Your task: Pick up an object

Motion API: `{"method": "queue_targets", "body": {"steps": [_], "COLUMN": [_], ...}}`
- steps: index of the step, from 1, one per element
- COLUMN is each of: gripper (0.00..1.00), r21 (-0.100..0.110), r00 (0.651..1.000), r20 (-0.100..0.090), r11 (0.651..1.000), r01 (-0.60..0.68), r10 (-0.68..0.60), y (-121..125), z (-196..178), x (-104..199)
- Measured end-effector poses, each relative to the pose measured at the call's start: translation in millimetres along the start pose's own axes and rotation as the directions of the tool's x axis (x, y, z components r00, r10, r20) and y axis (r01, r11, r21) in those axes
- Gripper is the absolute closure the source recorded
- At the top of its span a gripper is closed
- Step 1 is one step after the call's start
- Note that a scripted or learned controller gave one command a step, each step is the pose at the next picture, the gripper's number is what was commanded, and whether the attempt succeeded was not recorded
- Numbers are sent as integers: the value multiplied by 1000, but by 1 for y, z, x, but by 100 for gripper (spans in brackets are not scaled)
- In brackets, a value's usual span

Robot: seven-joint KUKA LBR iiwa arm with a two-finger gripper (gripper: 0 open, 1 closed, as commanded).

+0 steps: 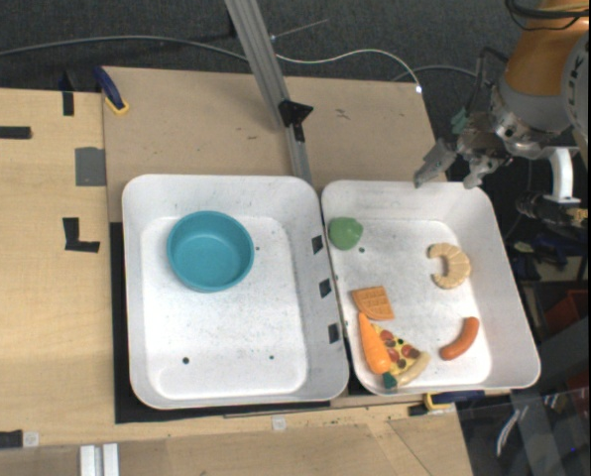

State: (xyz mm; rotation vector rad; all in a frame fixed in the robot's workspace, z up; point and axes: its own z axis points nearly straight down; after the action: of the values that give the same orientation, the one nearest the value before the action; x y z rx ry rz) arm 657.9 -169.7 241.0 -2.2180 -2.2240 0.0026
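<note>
The right bin [494, 236] holds several toy foods: a green ball [346, 232] at its left, a tan croissant [449, 265] at the right, a square cracker [374, 301], an orange carrot [376, 346], a pizza slice [408, 359] and a red sausage [459, 339]. My gripper [451, 170] hangs over the bin's far right corner, above and behind the croissant. Its two fingers stand apart with nothing between them.
The left bin [147, 296] holds a blue bowl [210, 251]. A slanted metal pole [266, 62] rises behind the bins, ending at a black clamp [294, 114]. Cables run along the dark floor at the back. Black tape marks lie on the bench at the left.
</note>
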Motion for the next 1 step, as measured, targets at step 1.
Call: {"method": "queue_targets", "body": {"steps": [1], "gripper": [0], "r21": [0], "r00": [1000], "r20": [1], "r11": [1000], "r01": [0], "r10": [0], "y": [0], "z": [0], "x": [0]}}
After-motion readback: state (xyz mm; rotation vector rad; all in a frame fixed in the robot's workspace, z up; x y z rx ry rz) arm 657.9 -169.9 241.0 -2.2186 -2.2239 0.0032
